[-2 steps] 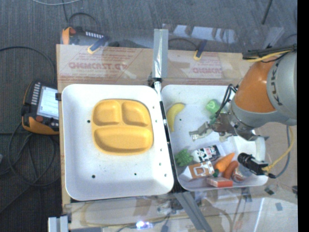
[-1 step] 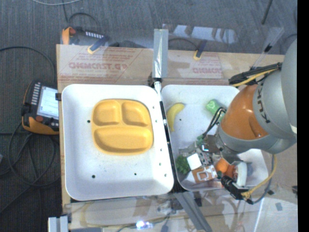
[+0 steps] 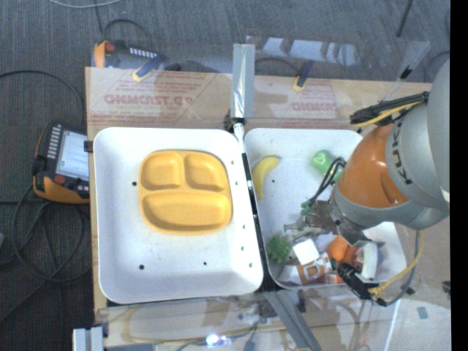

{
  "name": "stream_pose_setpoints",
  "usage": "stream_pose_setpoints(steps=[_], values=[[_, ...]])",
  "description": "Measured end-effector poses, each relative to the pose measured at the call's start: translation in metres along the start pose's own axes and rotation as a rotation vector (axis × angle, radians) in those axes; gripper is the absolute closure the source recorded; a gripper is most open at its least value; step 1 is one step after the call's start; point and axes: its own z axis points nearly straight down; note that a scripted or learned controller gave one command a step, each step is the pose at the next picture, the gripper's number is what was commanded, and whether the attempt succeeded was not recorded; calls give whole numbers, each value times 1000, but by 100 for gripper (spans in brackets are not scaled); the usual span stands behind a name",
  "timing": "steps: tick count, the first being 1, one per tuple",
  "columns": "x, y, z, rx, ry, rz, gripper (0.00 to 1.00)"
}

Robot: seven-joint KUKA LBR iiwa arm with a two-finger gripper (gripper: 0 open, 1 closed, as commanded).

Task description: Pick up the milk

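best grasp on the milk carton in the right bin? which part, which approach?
Judging from this view, take the milk carton across its white upper body, coming from above. It lies tilted near the right bin's front wall, broccoli on its left and an orange item on its right, so side approaches look crowded.

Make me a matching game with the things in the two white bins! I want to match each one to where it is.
Things:
1. yellow tray
2. banana
3. broccoli
4. small green thing

Places:
A. right bin, near its top left corner
B. right bin, lower left part
C. middle of the left bin
D. right bin, upper middle, beside the arm

Pairs: 1-C, 2-A, 3-B, 4-D
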Motion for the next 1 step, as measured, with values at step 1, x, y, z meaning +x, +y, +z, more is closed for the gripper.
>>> stream_pose_setpoints(steps=[1], values=[[-16,19,-12,24,6,-33,100]])
